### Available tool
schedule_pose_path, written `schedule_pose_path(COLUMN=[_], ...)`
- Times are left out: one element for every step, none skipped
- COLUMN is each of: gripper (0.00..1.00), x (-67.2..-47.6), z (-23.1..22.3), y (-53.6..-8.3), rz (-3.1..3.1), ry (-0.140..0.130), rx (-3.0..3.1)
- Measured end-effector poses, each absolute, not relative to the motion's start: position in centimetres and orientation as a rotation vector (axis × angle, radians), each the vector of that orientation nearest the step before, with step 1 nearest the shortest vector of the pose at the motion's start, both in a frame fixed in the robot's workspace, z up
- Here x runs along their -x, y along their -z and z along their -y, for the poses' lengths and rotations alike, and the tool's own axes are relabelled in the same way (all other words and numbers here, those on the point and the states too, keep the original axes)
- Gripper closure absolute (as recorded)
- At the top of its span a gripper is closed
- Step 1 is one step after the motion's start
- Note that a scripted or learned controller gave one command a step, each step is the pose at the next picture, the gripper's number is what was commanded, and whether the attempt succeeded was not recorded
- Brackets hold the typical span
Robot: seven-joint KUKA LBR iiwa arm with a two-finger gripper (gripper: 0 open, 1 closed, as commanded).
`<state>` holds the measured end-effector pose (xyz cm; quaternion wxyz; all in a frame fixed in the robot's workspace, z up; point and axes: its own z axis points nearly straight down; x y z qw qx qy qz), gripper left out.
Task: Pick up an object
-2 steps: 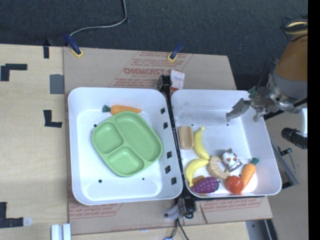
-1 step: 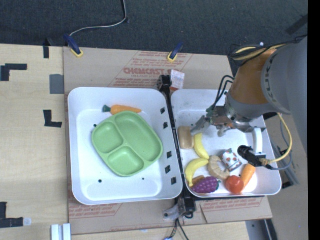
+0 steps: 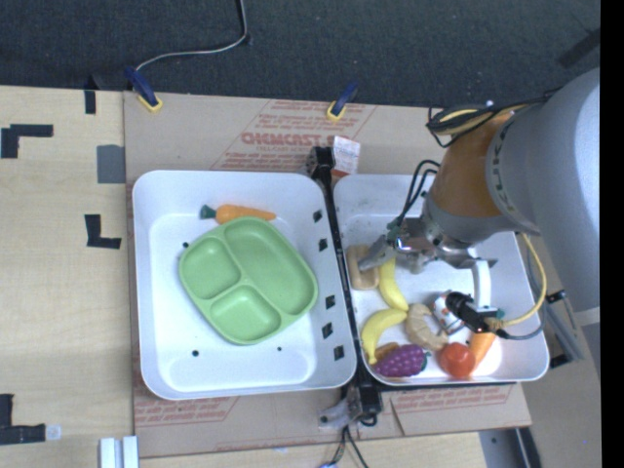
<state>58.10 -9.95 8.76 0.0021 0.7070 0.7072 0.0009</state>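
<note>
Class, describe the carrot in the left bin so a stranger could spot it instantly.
Start at the left bin. A green divided plate lies in it; the carrot lies just beyond the plate's far edge. It is the small orange thing with a green top.

One fixed camera, high above the bench, looking down at a slant.

It takes in both white bins whole: the left bin [image 3: 156, 291] toward nine o'clock, the right bin [image 3: 522, 364] toward four, with dark floor along twelve. The arm [image 3: 546, 174] enters from three o'clock. The view stands fairly far off, with bench cardboard around the bins.
</note>
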Motion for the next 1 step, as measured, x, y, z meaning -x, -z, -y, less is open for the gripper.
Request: schedule_pose_path(gripper=[1.0], x=[-58.32], z=[9.65], y=[-9.98], rz=[-2.221], ry=[-0.013], rx=[-2.218])
